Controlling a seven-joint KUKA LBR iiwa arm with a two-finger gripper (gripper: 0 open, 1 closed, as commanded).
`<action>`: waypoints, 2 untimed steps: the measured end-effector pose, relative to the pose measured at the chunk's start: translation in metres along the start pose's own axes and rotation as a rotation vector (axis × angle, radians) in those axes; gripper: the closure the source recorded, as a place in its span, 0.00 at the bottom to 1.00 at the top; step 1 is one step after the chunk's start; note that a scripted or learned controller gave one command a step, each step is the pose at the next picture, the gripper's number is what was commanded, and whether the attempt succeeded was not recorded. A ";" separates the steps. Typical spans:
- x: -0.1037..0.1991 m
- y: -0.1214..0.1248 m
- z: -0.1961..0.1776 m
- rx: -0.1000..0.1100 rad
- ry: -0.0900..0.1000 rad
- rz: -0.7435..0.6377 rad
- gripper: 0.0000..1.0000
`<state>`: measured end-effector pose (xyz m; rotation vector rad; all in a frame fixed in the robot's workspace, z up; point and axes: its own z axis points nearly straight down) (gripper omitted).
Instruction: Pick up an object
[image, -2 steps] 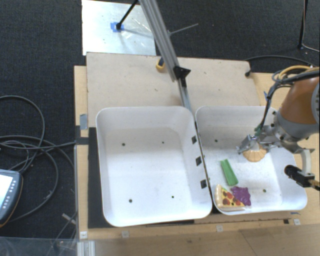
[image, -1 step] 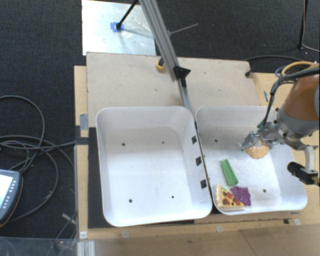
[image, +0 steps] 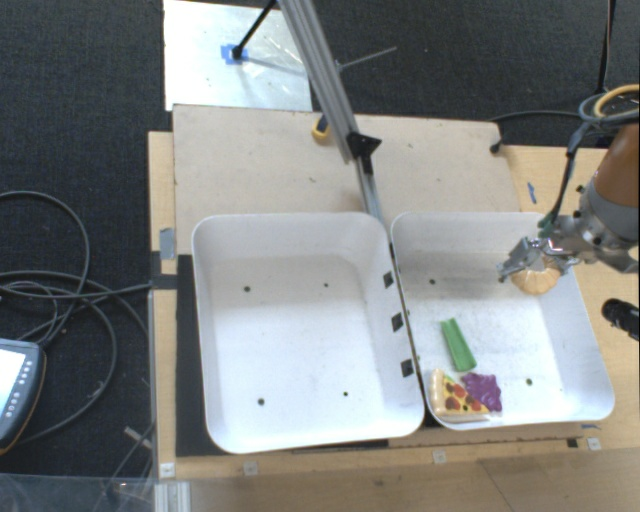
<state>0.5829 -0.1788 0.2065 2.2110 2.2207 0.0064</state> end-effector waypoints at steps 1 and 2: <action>-0.001 0.002 -0.041 0.003 0.001 -0.001 1.00; 0.061 -0.002 -0.042 0.007 0.005 -0.007 1.00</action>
